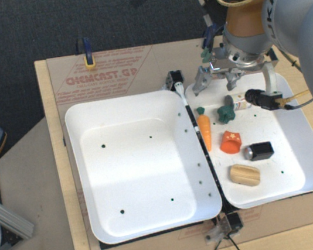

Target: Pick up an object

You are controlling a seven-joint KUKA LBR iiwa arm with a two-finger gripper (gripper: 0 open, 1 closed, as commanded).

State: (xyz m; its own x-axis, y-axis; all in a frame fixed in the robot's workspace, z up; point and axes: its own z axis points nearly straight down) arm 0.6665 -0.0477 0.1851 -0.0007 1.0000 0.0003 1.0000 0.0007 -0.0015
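My arm [296,3] is big, round and grey, with a shiny orange band near my wrist. A yellow cable loops over the orange part. Below it, my gripper [216,83] has silver metal fingers [200,81].

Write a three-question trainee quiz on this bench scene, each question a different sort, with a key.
1. True or false: the carrot lies in the left bin.
2. Multiple choice: which item lies nearest the right bin's front edge? A) green toy B) tan block C) black box
3. Fill in: the end effector hovers over the right bin's ____ end.

Key: 1. False, it lies in the right bin along the dividing rim. 2. B. 3. Far.
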